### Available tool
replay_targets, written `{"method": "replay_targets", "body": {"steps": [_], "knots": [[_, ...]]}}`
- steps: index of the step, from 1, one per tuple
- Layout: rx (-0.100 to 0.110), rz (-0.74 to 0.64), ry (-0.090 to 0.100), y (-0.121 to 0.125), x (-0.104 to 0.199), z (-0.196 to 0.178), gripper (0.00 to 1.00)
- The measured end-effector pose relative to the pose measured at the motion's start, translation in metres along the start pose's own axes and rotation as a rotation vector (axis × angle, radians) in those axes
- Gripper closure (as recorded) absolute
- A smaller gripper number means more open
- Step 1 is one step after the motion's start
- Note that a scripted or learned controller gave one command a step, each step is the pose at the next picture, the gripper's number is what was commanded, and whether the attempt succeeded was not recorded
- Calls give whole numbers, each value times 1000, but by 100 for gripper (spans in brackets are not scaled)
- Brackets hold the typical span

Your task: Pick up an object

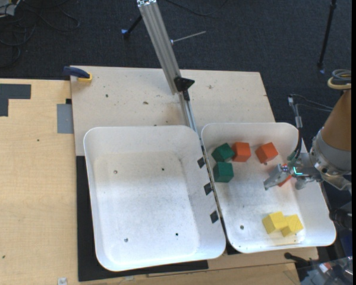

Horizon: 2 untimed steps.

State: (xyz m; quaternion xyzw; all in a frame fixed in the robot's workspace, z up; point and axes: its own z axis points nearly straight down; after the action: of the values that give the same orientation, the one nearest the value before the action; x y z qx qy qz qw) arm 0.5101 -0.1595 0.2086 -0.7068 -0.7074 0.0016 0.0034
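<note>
The right bin (255,245) holds two green blocks (223,161), two orange blocks (242,151) (266,152) and a yellow cluster of blocks (283,223). My gripper (277,179) reaches in from the right, over the bin's middle right. It sits just below the right-hand orange block and above the yellow cluster. A small red-orange piece (283,181) shows between its grey fingers, and the gripper is shut on it. The arm's wrist covers part of the bin's right rim.
The left bin (100,218) lies beside the right one, with a divider with black clips (206,177) between them. A slanted metal rail (163,46) rises behind the bins. Wooden bench surface lies to the left.
</note>
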Motion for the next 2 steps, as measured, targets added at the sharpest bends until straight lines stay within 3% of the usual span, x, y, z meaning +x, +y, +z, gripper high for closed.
{"method": "replay_targets", "body": {"steps": [1, 2], "knots": [[-4, 3, -1, 1, -1, -2, 0], [1, 2, 0, -2, -3, 42, 0]]}}
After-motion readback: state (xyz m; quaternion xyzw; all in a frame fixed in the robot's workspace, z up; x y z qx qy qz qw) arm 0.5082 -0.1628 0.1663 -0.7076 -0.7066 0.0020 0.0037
